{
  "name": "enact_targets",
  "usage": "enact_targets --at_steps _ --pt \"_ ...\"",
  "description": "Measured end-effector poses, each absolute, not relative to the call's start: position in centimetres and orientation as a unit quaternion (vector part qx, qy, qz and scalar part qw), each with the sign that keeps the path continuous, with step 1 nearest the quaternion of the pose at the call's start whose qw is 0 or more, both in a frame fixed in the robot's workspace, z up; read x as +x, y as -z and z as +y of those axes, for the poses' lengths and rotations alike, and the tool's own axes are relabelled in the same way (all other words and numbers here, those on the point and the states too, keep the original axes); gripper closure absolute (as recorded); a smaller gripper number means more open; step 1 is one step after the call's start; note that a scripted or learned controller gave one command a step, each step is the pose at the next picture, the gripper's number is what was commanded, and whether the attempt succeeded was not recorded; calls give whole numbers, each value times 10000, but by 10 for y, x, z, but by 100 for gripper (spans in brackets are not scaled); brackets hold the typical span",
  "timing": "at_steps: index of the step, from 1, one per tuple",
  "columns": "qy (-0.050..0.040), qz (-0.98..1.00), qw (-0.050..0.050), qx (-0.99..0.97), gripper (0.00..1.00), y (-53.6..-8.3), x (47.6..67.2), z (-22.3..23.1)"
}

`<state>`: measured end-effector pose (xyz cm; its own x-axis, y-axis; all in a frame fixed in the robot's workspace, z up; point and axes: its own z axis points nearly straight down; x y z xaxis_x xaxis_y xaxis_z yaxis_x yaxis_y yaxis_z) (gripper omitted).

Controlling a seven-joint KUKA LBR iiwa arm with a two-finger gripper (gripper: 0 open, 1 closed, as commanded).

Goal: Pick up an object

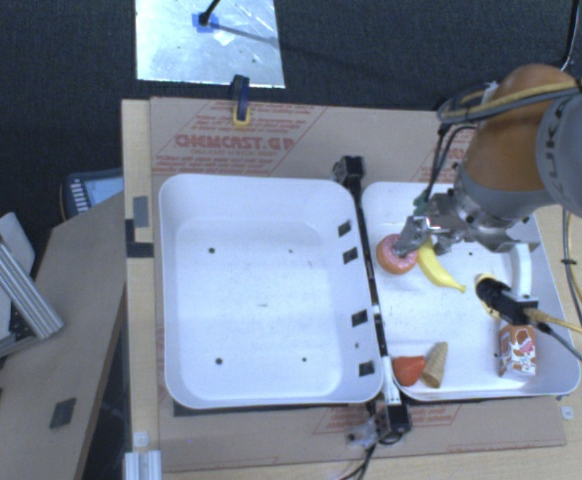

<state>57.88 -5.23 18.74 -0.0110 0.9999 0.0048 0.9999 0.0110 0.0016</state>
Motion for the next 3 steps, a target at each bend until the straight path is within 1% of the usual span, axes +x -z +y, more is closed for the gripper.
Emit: enact_targets --at_steps 1,2,3 --pt "5 -7109 22 -7033 100 -184 547 13" --pt "9 -7111 19 -7031 100 -184 531 80" --pt "52 -7105 -15 -7037 100 -289 487 109"
